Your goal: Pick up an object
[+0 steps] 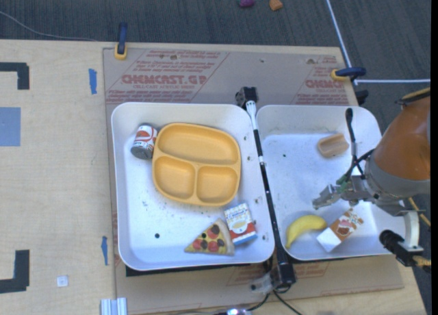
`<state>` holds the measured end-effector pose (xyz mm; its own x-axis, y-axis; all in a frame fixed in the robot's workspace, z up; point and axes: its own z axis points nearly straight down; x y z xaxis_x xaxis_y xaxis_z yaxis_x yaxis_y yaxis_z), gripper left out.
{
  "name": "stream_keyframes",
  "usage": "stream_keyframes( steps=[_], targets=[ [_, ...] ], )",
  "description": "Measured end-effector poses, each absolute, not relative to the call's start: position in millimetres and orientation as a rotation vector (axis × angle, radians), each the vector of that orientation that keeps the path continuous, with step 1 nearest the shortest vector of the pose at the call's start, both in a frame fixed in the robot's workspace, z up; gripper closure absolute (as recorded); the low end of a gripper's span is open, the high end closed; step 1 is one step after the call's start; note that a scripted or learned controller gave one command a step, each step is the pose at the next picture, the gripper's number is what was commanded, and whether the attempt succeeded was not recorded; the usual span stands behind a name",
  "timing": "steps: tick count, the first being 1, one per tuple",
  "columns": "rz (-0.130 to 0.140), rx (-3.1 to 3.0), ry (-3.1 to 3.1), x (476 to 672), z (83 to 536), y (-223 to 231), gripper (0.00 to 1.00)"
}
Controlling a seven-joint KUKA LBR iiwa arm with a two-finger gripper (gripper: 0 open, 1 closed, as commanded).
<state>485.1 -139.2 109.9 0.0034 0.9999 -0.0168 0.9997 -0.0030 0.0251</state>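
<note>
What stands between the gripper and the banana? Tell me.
Nothing visible. The gripper hangs in the right bin just above the banana, bare bin floor between them. A small carton lies beside the banana, right of that path.

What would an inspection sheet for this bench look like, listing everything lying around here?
Surface: left bin and right bin side by side on a brown board, clamped at two corners.
Job's things, left bin: yellow divided plate, small can touching its left edge, pizza slice, little carton beside the slice.
Job's things, right bin: bread roll, banana, small red and white packet.
Clutter: nothing seen beyond these.
Tool: tool low over the right bin, above the banana, holding nothing visible.
Cables: white cable across the floor; dark wires at the bins' front edge.
Surroundings: two small objects, purple and orange, on the dark floor.
</note>
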Motion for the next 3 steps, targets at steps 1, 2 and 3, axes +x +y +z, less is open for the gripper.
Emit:
stream_keyframes(
  steps=[1, 2, 3],
  targets=[
    [0.002, 2.216, 2.205, 481.6, 89, -96, 0.00],
    [0.013, 2.212, 2.218, 483.6, 89, -138, 0.00],
    [0.006, 2.206, 2.200, 484.0, 100, -143, 1.00]
  ],
)
